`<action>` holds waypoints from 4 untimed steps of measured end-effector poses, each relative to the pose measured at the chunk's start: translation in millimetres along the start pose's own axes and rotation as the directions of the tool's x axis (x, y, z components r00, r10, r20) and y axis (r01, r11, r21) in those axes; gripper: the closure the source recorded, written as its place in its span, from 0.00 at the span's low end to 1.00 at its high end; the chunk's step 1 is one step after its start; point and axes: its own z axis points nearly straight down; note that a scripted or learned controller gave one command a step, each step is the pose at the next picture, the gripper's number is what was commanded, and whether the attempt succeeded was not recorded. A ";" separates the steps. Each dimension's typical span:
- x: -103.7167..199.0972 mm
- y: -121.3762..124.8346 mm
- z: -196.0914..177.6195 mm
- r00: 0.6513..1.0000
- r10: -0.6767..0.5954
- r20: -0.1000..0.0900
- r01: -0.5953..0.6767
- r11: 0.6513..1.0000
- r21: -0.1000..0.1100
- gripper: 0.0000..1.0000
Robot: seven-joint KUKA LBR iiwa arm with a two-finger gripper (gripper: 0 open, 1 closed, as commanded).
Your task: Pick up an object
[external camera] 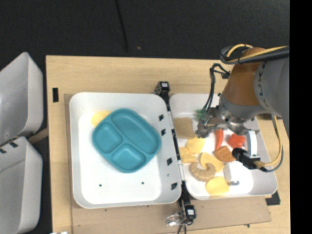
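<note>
- Two white bins are sitting side by side on the bench (pixel 122 72), and we are working from the largest things down.
- We are seeing the arm (pixel 253 84) reaching in from the right and hanging over the far part of the right bin (pixel 263 182).
- We are noting the left bin (pixel 83 189) carrying a teal divided plate (pixel 126 139), with a yellow piece (pixel 100 116) peeking out at its far-left edge.
- We are looking at a heap of small food-like pieces in the right bin: a pale yellow chunk (pixel 195 145), a tan ring-shaped piece (pixel 204 170), a brown piece (pixel 224 153), a yellow piece at the near edge (pixel 217 185), an orange-red stick (pixel 219 137) and a red piece (pixel 237 141).
- We are judging the pale yellow chunk the likeliest pick: it is lying just near-side of the gripper (pixel 204 126), almost under it, so the move looks like a short drop.
- We are unable to tell the claw's opening; nothing is showing in its grasp.
</note>
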 end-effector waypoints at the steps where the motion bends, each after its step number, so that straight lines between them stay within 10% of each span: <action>1: 8.3 4.8 -54.5 1.000 -0.001 0.001 0.001 1.000 -0.002 1.00; 2: 7.2 6.5 -82.0 1.000 -0.001 0.000 0.001 1.000 0.001 1.00; 4: 98.6 9.3 -81.7 1.000 -0.003 0.000 0.003 1.000 0.006 1.00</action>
